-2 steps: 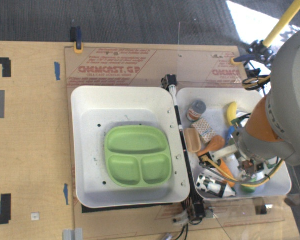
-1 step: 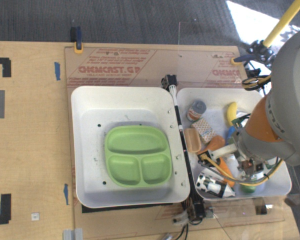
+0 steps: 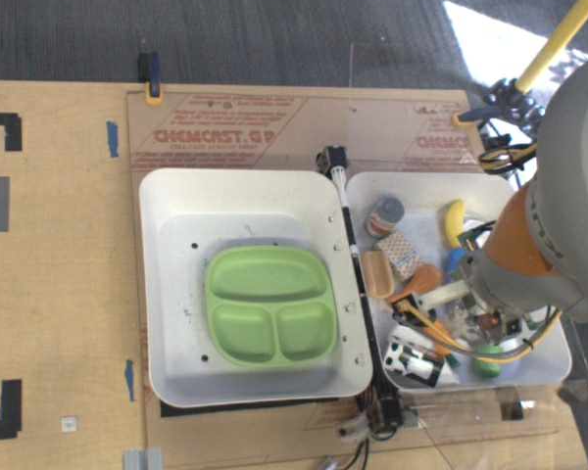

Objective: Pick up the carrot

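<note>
The carrot (image 3: 423, 280) is an orange piece lying among clutter in the middle of the right bin (image 3: 559, 360). A thinner orange strip (image 3: 434, 329) lies just below it; I cannot tell whether it belongs to the carrot. My gripper (image 3: 461, 313) hangs low in the right bin under the grey arm and orange wrist band (image 3: 514, 248). It sits just right of the carrot and slightly nearer the front. The arm's body and cables hide its tip.
The right bin also holds a yellow banana (image 3: 454, 221), a small can (image 3: 384, 213), a tan block (image 3: 377, 274), a patterned box (image 3: 402, 253), a white-and-black object (image 3: 412, 355) and a green ball (image 3: 487, 365). A green divided plate (image 3: 269, 304) lies in the left bin (image 3: 167, 262).
</note>
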Robot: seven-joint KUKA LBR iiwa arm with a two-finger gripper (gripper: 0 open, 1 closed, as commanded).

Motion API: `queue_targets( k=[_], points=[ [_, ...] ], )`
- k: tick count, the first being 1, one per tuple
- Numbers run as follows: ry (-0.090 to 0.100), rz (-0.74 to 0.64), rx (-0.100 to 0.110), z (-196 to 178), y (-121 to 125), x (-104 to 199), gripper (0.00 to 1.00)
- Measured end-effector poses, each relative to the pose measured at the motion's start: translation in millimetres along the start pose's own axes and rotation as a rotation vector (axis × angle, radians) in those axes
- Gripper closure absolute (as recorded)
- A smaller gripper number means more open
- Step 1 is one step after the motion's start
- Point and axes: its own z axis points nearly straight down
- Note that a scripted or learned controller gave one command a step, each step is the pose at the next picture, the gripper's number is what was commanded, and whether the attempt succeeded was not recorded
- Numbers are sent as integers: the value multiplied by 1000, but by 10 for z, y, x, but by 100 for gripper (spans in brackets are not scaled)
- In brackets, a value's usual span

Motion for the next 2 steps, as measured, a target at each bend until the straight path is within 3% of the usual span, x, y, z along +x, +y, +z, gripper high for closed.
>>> queue_targets(
  k=[1, 2],
  points=[
    [-2, 0, 1, 8, -6, -4, 0],
    [-1, 1, 10, 108, -47, 1, 0]
  ],
)
